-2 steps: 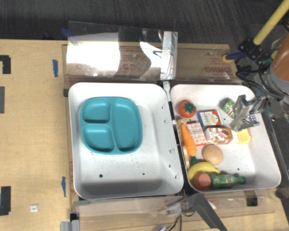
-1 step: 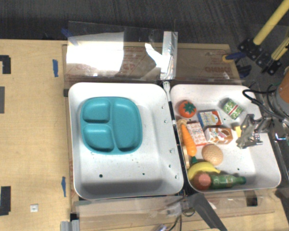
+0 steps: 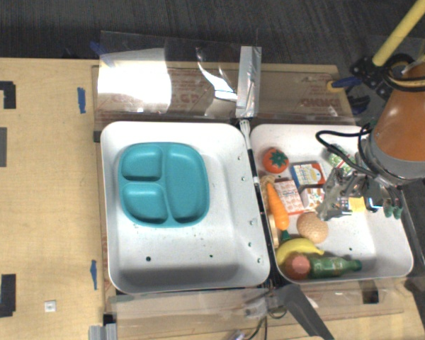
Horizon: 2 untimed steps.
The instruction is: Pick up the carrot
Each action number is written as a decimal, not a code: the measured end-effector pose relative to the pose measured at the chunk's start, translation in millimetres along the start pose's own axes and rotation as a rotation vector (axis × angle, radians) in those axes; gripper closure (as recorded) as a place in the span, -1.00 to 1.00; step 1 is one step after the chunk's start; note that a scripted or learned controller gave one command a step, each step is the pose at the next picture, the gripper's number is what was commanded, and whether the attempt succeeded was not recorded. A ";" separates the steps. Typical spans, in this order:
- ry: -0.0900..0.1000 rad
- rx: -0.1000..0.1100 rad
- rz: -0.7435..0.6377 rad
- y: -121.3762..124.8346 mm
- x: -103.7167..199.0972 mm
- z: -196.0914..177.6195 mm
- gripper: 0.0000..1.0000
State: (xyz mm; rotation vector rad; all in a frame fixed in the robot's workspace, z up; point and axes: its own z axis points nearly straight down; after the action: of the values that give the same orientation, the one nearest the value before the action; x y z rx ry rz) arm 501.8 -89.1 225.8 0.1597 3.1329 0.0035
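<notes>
A divided plate (image 3: 163,184) lies in the left bin (image 3: 227,261). In the right bin (image 3: 389,250), the carrot (image 3: 276,205) lies along the left wall, the banana (image 3: 297,247) nearer.

arm: we reach in from the right edge, the grey arm with its orange band (image 3: 409,129) bulking large at upper right | wrist: angled down and leftward | gripper: our two-finger metal gripper (image 3: 332,205) hangs low, tips pointing down-left | fingers: state unclear

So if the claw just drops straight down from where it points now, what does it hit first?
Most likely the beige egg-shaped item right under the claw, not the carrot, which lies further left by the bin wall. Depth is hard to judge from this slant.
</notes>
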 end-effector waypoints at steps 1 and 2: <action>0.003 0.002 0.380 49.1 18.3 41.4 1.00; -0.005 0.000 0.378 49.7 15.7 30.1 1.00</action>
State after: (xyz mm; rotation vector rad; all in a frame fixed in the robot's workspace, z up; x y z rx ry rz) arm 491.4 -38.0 195.8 0.7448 3.0424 0.0045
